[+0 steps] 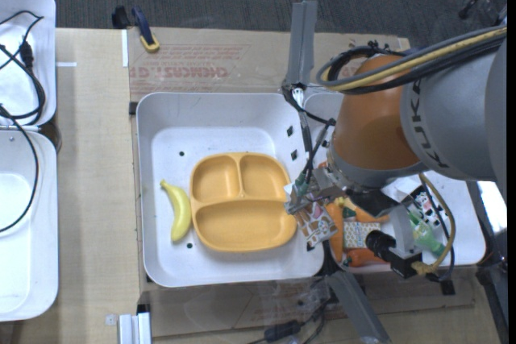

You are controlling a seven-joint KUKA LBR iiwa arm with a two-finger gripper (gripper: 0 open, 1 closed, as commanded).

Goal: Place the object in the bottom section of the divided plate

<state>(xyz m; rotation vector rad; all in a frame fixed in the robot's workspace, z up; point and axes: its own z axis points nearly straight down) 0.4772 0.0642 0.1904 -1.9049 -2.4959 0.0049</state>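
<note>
Hanging at the plate's [242, 201] right rim, the fingers [305, 201] were too cluttered to tell their state; the banana [178, 209] lay beyond the plate, well apart from them.

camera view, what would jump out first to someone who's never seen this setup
The big grey arm with its orange band fills the right side, bent down over the right edge of the left bin. In that bin sits a yellow-orange divided plate, with a banana lying on the bin floor just beside its left edge. The arm's tool hangs by the plate's right rim amid cables.
</note>
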